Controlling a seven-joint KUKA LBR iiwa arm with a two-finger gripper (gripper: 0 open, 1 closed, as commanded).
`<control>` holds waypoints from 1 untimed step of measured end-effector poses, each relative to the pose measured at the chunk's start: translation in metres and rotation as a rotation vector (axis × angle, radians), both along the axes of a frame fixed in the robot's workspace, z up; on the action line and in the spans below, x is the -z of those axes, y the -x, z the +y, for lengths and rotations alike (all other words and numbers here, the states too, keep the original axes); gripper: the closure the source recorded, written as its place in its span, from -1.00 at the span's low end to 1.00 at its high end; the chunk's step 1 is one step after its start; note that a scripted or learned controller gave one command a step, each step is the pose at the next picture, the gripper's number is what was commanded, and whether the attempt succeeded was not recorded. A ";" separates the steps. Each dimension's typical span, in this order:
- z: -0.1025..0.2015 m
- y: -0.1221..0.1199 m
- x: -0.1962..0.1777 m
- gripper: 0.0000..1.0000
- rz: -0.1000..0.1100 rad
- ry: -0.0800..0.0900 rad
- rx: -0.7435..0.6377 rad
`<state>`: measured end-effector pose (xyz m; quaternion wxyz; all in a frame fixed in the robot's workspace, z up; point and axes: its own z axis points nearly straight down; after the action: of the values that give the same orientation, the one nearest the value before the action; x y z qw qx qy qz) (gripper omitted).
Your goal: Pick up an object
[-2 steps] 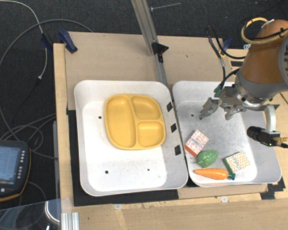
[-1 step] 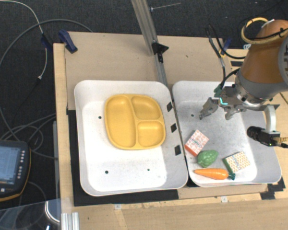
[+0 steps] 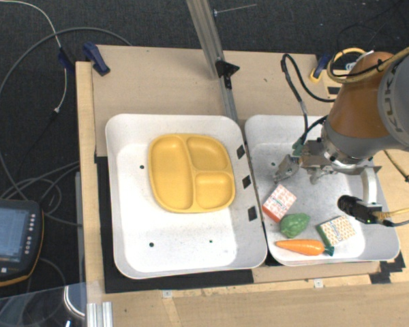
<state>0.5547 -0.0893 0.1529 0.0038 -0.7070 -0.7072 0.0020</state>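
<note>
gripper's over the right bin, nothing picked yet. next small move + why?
Probably shift the gripper toward the near side and descend over the small red-and-white box. It is the closest object, lying flat with some bare floor of the right bin around it; the green object sits just beyond it.

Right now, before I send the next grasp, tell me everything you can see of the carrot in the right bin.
The carrot is a toy by its look: smooth, glossy orange plastic, tapering toward the left, with a small dark green stub at its right end. It lies flat and roughly horizontal near the front edge of the right bin. The green vegetable sits just behind it, close or touching. The patterned box lies at its stub end. The gripper is farther back, apart from it.
</note>
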 end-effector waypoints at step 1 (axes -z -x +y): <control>-0.003 -0.006 0.047 -1.00 0.000 0.000 0.000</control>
<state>0.5606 -0.0924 0.1062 0.0037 -0.7070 -0.7072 0.0020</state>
